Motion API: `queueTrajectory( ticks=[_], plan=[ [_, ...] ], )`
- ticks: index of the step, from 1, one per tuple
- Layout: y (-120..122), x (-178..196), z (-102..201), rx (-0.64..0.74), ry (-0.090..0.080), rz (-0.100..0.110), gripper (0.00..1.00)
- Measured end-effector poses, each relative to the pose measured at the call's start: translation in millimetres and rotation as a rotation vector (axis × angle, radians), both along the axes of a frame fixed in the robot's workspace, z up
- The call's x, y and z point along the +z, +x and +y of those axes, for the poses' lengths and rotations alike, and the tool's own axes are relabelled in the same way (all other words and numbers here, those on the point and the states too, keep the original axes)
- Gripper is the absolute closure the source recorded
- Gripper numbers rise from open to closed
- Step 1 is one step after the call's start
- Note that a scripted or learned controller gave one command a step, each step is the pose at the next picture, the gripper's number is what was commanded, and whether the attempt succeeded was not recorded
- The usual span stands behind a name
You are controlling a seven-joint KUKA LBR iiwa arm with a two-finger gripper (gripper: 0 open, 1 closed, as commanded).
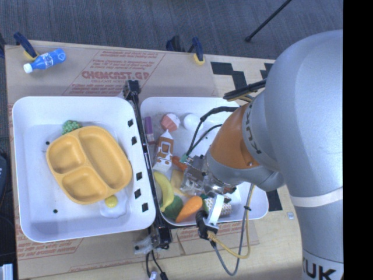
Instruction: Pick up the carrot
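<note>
The orange carrot [189, 208] lies near the front wall of the right bin [256, 206], tilted, with a green item against its left end. My gripper [197, 184] hangs just above and behind the carrot, low inside the bin. The wrist and its cables hide its tip. Nothing is visibly held.
Beside the carrot lie a yellow banana [162, 190], a sauce bottle [165, 150], a pink item [169, 121] and a white egg [190, 120]. The left bin [35, 115] holds a yellow divided plate [87, 163], broccoli [71, 125] and a fried egg [111, 203]. A blue bottle [46, 59] lies on the bench.
</note>
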State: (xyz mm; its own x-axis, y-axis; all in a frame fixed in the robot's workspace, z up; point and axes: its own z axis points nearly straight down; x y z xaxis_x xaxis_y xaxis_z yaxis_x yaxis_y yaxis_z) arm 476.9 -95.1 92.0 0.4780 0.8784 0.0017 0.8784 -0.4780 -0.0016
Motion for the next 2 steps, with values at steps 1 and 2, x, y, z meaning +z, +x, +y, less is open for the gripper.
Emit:
queueTrajectory(
  ticks=[1,2],
  plan=[
    [-0.2,144.8,-60.2,0.102,-0.001,0.001,1.0],
    [-0.4,144.3,-59.7,0.103,0.0,0.002,0.0]
  ],
)
